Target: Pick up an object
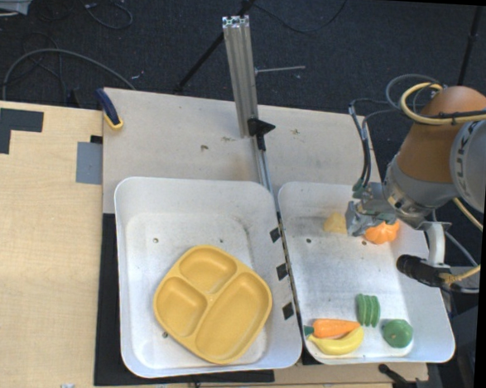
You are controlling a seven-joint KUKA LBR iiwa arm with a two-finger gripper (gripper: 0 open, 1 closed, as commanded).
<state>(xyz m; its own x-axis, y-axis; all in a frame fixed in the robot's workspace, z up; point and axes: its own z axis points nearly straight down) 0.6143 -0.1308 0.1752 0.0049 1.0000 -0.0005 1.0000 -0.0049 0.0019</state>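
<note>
Fingers [364, 225] low in right bin [432, 343], grip state unclear, orange object [382, 233] partly hidden beside them

Toy foods lay scattered in the right-hand white bin [305, 260]. An orange piece [382, 233] — rounded, glossy — sat near the bin's far right side, directly beneath the claw [362, 222], partly covered by it; whether it was gripped could not be told. Just to its left rested a small pale yellow lump [335, 224]. At the near end, a carrot [334, 327] lay across a yellow banana [338, 344], the two touching. Beside them stood a ridged green vegetable [368, 310], and a rounder green pepper [397, 332] sat in the near right corner.
</note>
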